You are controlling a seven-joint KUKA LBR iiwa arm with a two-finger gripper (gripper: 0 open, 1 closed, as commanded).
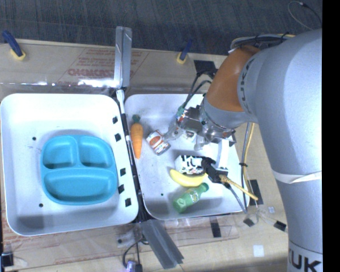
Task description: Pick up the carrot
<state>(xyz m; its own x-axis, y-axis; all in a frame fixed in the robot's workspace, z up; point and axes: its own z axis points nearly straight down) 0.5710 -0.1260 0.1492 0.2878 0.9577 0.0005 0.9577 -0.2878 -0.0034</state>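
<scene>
The carrot [136, 139], orange with a green top, lies lengthwise along the left wall of the right bin [158, 103], its green end pointing to the back. My gripper [179, 127] hangs over the middle of that bin, to the right of the carrot and well apart from it. A small red and silver can [157, 142] lies between the carrot and the gripper, close under the gripper's tip. Nothing shows between the fingers.
In the right bin's front half lie a banana [187, 178], a green bottle [188, 198] and a white item with black marks [188, 163]. A blue divided plate [77, 169] sits in the left bin [17, 112]. A raised divider [123, 55] separates the bins.
</scene>
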